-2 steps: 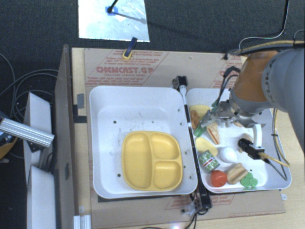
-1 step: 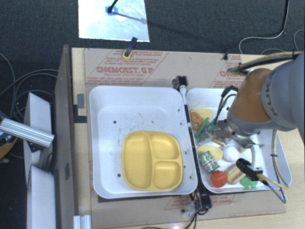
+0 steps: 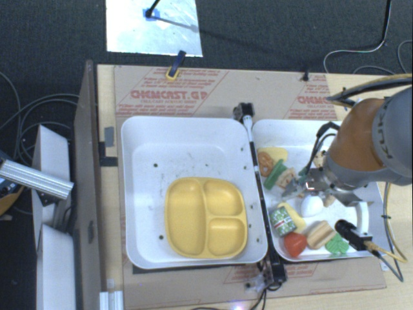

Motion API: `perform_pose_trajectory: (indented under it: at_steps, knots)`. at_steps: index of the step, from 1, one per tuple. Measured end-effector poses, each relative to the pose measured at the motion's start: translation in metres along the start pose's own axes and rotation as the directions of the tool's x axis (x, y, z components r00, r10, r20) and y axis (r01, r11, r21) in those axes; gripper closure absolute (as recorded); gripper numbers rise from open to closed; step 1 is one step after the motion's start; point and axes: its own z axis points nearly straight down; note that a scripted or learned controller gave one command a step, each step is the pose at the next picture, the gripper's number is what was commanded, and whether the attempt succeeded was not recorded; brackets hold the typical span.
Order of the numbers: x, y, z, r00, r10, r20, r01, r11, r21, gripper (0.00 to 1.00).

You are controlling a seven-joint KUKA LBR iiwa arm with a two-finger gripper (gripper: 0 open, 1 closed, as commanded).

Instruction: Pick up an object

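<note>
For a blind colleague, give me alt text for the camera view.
A grey and orange robot arm reaches into the right bin, its claw low among small toy foods. The left bin holds a yellow divided plate.

Red "CHEMCAST GP", prob., on brown board behind bins; repeated right.

Two bins sit side by side on my bench. The left bin has a divided tray lying toward its near side. The right bin is where the clutter is: a heap of small toy foods packed along its left and near parts. My gripper is down in the right bin, just right of that heap.
</note>
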Motion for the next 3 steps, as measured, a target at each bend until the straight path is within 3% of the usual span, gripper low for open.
perform_pose_trajectory:
  at_steps: [1,2,3]
  knots:
    - [-0.022,0.061,-0.001,1.0,-0.006,0.002,0.006,1.0,-0.008,0.0]
    - [-0.021,0.059,-0.011,1.0,-0.006,0.0,0.006,1.0,-0.005,1.0]
    - [0.112,0.068,-0.105,1.0,-0.017,-0.004,0.017,1.0,-0.01,1.0]
